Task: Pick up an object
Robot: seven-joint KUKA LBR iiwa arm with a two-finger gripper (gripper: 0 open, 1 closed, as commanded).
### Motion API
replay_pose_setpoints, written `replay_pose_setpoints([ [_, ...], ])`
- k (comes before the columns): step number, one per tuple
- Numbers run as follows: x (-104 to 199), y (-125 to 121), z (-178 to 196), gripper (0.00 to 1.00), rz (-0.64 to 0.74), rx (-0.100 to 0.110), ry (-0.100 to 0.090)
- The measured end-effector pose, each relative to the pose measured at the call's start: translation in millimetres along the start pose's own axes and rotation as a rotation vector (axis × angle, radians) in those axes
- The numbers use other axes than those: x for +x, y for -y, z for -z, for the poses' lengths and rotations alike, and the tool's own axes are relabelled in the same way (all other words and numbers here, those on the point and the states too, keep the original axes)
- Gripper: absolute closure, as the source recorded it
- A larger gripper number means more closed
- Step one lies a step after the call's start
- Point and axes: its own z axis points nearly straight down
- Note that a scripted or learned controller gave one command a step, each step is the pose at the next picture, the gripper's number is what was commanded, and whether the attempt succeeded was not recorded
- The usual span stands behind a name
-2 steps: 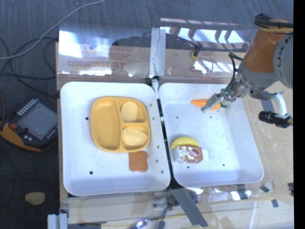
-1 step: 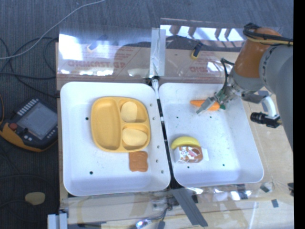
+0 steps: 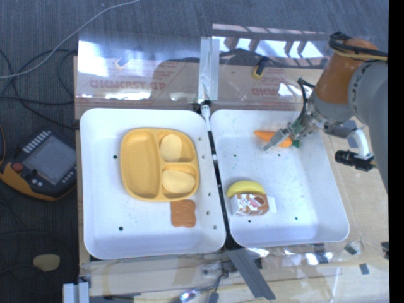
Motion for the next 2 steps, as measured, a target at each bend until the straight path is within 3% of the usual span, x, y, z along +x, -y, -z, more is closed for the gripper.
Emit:
replay_pose_setpoints([
  [1, 21.1, -20.2, 81.7, 0.00, 0.084, 0.001, 0.011],
  [2, 25.0, -18.7, -3.6, 0.00, 0.142, 0.014, 0.008],
])
